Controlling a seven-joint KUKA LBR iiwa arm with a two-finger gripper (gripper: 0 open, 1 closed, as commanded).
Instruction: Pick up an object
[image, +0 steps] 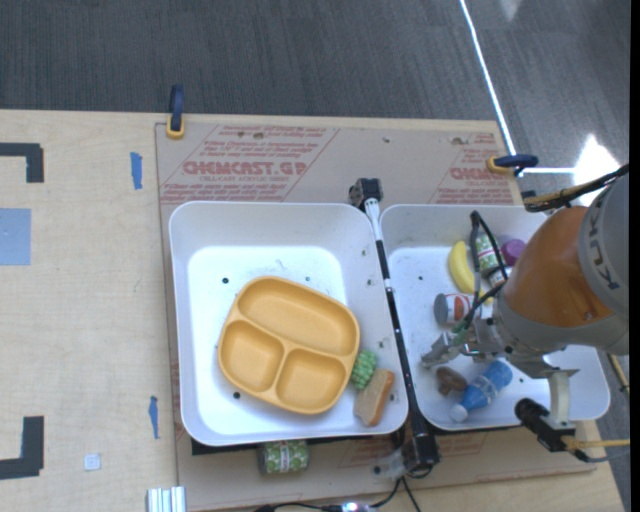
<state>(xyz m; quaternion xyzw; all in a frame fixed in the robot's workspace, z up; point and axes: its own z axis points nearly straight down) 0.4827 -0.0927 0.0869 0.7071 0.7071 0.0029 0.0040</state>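
Whether the claw (447, 352) is open or holding anything cannot be told, so it is best lowered squarely over the brown object (451, 379) just below it, with the blue bottle (482, 387) beside avoided.

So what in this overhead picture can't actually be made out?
- The tool: the arm's wrist hangs over it, so its fingers' stance is unclear.
- The right bin: the arm covers its right side, hiding whatever lies there.
- The purple object: mostly behind the arm, unidentifiable.
- The small brown item beside the blue bottle: too small to name.
- The green can below the left bin: label blurred.
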